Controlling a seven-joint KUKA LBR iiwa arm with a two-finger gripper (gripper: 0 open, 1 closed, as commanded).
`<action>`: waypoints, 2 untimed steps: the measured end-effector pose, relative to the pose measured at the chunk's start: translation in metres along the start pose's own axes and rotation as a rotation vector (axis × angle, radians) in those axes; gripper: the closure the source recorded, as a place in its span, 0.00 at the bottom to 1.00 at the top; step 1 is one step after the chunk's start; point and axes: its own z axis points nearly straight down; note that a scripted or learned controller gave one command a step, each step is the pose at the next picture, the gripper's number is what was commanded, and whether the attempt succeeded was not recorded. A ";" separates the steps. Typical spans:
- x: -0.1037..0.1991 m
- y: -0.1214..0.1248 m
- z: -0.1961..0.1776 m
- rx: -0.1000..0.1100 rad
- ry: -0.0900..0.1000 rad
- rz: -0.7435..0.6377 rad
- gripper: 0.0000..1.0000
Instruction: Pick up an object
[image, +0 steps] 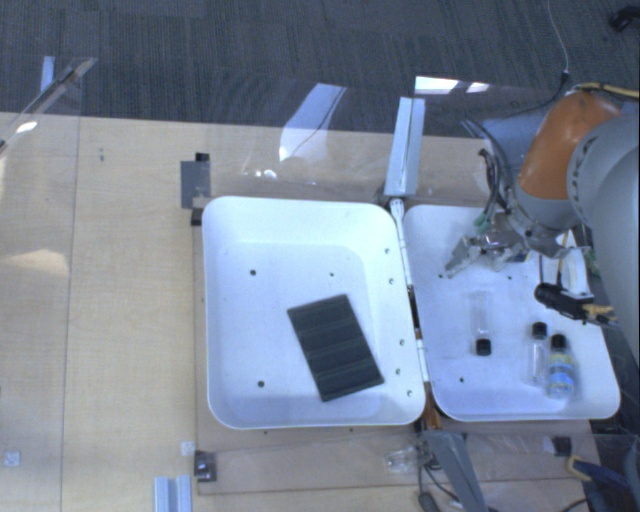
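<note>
The gripper (466, 258) hangs over the top part of the right bin (600, 405), in the upper right of the frame. It is small and blurry here, so I cannot tell if it is open or closed. I see nothing held in it. It tips down and to the left, maybe so it can reach the things under it.

Just below it lies a clear tube (480, 312). It is see-through and hard to spot on the white floor. Under that sits a small black block (482, 347), like a little cube. Near the bin's lower right corner lies a clear bottle (558, 368) with a dark cap and a bit of blue. It looks smooth and round, so it might roll.

The arm (600, 170) is grey with an orange band and comes in from the right edge.

In the left bin (230, 230), lower middle of the frame, lies a flat black pad (335, 347). It is a rectangle with ridges, turned at a slant. It lies so flat that it may be hard to grab. Both bins are smooth and white with round corners, on a pale wooden bench (100, 300).
</note>
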 end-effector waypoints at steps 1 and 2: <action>0.060 -0.005 0.001 -0.050 -0.016 -0.039 0.00; 0.060 -0.001 -0.014 -0.061 -0.021 -0.045 1.00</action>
